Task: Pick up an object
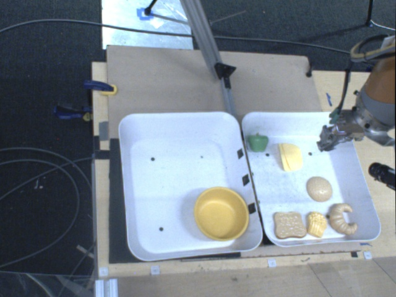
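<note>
The hand [329, 137] is over the top right part of the right bin [365, 184], coming in from the right side. It is dark and small here, and I cannot tell if it is open or closed. Nothing shows between its tips.

In the right bin there are six little food toys. A green pepper [257, 142] sits near the top left corner, close to the wall between the two bins. Just beside it, to the right, is a yellow block [290, 156] that looks like cheese. The hand is near this block but not touching it. Lower down is a round tan bun [319, 189]. Along the bottom edge, in a row, lie a slice of toast [289, 224], a small yellow ridged piece [317, 224] and a croissant [343, 218]. The toast and the yellow piece are touching or almost touching.

In the left bin [148, 141] there is a yellow bowl [221, 213]. It sits upright near the bottom right corner of that bin.

Both bins rest side by side on the brown worktop [161, 79]
</note>
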Available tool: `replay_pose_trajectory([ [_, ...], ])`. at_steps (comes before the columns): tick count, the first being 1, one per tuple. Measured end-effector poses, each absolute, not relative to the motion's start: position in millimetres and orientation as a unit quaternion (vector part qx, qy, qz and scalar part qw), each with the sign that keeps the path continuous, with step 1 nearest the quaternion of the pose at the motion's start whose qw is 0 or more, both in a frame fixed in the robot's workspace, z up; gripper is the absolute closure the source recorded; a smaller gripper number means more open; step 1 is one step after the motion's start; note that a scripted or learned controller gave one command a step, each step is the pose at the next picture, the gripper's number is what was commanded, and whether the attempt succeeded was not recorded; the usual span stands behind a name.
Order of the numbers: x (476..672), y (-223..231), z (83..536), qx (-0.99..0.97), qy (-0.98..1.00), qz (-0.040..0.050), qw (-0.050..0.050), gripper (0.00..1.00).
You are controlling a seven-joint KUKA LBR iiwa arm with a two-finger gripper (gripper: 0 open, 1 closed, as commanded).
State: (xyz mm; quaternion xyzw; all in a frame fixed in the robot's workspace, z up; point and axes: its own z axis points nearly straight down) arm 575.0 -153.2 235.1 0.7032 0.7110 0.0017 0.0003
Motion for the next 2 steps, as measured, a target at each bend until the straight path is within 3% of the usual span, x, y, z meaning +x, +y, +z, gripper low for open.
replay_pose_trajectory([
  [2,547.8,-40,236,0.703,0.711,0.0015,-0.001,1.00],
])
